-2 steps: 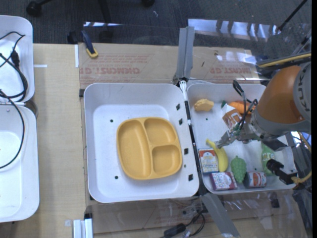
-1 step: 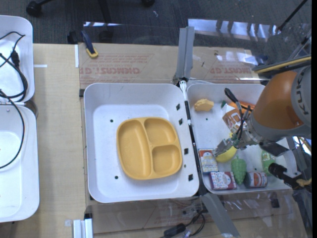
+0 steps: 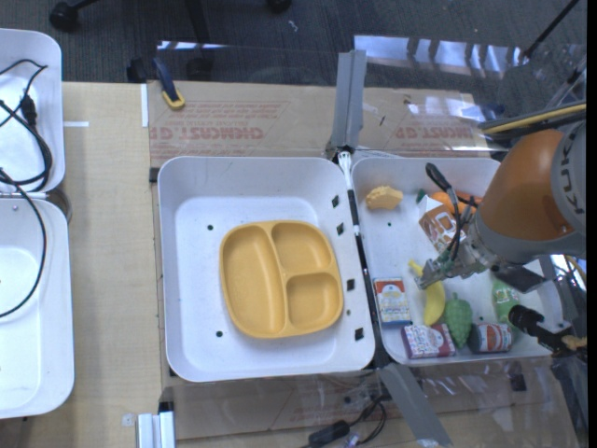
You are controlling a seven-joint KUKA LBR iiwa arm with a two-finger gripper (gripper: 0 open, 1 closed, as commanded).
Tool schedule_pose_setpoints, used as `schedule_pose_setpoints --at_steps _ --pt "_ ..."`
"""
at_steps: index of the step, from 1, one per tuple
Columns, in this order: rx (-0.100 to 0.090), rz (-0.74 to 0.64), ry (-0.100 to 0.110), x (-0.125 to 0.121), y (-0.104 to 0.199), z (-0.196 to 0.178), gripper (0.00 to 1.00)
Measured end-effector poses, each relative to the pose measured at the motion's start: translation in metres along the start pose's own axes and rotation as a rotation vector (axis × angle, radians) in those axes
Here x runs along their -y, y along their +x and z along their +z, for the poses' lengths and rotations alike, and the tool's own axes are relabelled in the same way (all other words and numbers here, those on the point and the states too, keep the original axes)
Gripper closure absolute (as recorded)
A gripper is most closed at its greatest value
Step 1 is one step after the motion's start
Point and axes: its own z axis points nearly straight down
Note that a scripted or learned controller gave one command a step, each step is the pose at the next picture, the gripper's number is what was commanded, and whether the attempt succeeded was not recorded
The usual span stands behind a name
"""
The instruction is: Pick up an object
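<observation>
Far off to my gripper's left sits the yellow divided tray in the left bin. Closer in, just below-left of my gripper, a small red-and-white carton. Directly beneath it, the banana — my target, I judge. Whether my tool is open, I cannot tell. Best descend straight, centred. Mirrored lettering on the cardboard stays unreadable.

yellow banana | lying in right bin | beside green toy
</observation>
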Motion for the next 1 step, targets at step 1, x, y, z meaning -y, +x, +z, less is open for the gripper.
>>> schedule_pose_setpoints --at_steps 1 --pt "-0.004 0.121 0.01 -0.0061 0.0282 -0.0961 1.0"
